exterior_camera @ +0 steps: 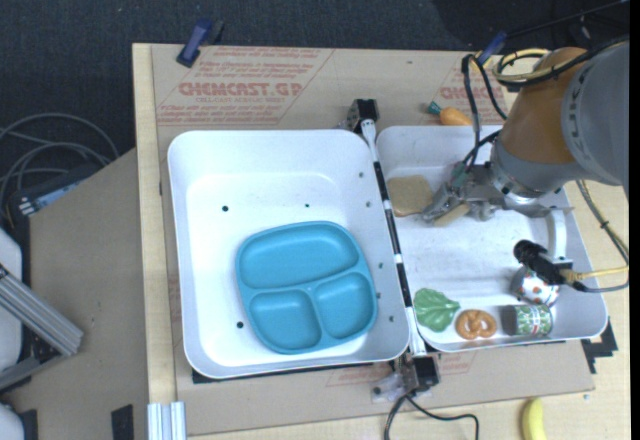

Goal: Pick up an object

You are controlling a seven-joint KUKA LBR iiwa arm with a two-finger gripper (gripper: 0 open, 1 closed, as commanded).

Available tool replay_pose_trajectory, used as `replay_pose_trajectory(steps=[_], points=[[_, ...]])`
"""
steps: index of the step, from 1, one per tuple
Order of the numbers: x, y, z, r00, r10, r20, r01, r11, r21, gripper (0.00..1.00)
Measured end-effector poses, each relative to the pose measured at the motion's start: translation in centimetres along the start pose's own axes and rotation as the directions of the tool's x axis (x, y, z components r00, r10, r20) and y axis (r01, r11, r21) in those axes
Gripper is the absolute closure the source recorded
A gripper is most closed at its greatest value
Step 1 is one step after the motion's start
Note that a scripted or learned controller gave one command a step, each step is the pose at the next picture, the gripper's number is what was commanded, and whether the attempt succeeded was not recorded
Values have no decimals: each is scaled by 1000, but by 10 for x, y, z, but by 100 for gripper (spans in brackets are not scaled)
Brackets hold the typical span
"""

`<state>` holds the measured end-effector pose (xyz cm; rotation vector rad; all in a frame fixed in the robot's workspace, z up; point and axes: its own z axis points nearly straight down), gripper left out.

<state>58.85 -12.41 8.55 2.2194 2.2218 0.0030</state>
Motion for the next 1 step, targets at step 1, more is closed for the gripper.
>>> replay_pose_trajectory(steps=[1], points=[[-25, 53, 1, 1000, 0, 1, 0, 1000, 1, 0]])
